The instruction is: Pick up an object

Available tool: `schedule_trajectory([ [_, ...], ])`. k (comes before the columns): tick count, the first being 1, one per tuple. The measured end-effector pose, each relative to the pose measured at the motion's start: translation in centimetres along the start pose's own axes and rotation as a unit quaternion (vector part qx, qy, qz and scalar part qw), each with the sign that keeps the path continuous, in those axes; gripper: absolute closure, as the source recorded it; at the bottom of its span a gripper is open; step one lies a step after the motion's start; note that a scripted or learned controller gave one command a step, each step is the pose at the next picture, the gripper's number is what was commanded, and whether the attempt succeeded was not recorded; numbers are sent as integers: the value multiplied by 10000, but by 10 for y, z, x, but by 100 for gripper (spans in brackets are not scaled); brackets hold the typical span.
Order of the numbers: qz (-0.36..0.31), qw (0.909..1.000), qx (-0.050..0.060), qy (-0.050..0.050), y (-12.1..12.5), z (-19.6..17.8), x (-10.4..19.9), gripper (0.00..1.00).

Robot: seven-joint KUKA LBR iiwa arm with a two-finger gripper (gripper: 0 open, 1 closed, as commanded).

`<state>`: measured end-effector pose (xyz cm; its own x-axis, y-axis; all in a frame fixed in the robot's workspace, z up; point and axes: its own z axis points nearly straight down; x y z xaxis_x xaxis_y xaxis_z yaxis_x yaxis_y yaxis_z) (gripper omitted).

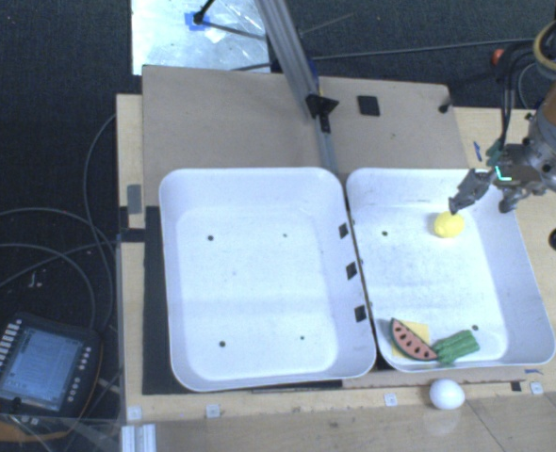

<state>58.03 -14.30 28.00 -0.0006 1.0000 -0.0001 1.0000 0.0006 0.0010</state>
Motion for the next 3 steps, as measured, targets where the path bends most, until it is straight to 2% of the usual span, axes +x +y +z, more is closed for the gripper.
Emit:
schedule_trajectory([
  [1,0,10000,0,0,0,0,0,0],
  [2,3,10000,25,3,3,61,-2,0],
  [3,2,10000,20,2,11,107,-4,0],
])
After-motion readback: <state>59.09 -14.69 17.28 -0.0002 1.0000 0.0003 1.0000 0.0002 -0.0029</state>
